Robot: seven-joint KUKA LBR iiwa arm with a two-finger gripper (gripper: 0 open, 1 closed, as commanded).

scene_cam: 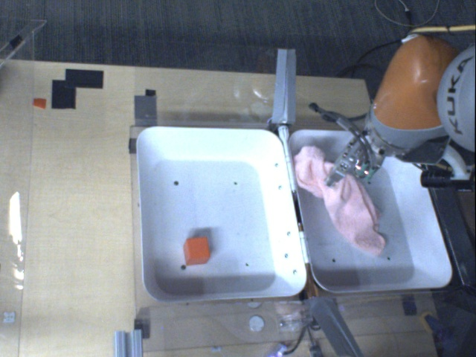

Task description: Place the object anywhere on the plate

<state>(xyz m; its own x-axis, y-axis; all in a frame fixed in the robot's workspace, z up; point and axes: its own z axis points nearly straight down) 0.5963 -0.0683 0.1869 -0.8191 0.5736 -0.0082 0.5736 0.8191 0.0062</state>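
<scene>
Gripper sits over the right bin, at the upper edge of the pink cloth; cloth lies crumpled in that bin; I cannot tell the tool's state; orange block rests in left bin.

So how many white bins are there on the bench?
2. The left bin has a small orange block near its front. The right bin, right beside it, has a pink cloth lying in it, with the robot's gripper over the cloth.
</scene>
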